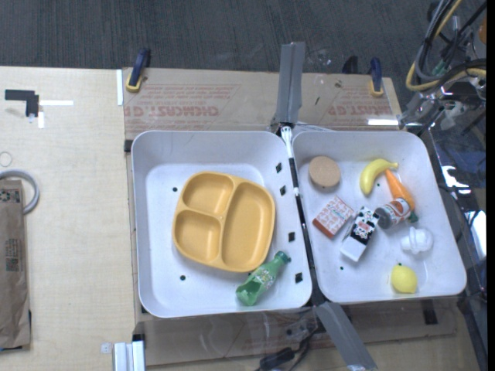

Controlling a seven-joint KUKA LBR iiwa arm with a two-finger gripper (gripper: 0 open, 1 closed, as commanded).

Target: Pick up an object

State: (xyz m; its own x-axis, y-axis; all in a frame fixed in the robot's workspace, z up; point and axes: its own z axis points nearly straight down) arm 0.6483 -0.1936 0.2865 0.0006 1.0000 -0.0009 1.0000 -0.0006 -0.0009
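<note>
The right bin point(441, 195) holds a round tan cookie point(325, 172), a yellow banana point(375, 174), an orange carrot point(400, 188), a small red patterned box point(334, 216), a black-and-white milk carton point(360, 234), a small can or bottle with a red label point(391, 213), a white object point(416, 241) and a yellow lemon point(404, 279). In the left bin point(147, 230) a yellow divided plate point(224, 221) lies beside a green bottle point(262, 278) on its side at the front. Parts of the arm's base and cables point(448, 45) sit at the upper right.
A grey divider post point(291, 83) rises between the bins at the back. Blue clamps point(138, 69) hold a cardboard sheet point(224, 99) behind the bins. A brown paper bag point(11, 261) lies at the far left of the bench.
</note>
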